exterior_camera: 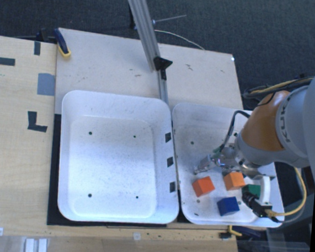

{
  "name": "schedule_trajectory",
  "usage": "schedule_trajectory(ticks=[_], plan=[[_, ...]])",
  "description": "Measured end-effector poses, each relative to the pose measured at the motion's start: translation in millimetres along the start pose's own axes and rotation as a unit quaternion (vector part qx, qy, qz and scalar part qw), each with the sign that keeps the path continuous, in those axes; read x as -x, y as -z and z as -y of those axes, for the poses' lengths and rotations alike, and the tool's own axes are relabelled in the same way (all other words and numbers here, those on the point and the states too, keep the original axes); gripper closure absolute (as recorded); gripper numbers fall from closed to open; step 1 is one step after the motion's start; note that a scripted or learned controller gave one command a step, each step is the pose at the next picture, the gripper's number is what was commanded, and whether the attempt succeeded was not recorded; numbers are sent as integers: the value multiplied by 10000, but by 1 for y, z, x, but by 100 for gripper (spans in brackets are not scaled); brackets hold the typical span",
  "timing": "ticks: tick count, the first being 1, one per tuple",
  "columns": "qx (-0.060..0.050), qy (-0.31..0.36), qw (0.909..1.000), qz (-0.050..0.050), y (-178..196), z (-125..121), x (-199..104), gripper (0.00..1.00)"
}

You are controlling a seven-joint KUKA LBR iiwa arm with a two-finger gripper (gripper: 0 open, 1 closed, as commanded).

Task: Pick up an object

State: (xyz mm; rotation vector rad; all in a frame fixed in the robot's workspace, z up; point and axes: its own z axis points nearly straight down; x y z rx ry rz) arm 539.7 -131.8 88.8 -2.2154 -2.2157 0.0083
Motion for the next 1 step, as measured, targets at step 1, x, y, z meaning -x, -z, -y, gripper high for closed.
schedule_trajectory(ticks=[1], plan=[[21, 2, 10000, 2, 2, 37, -26, 0]])
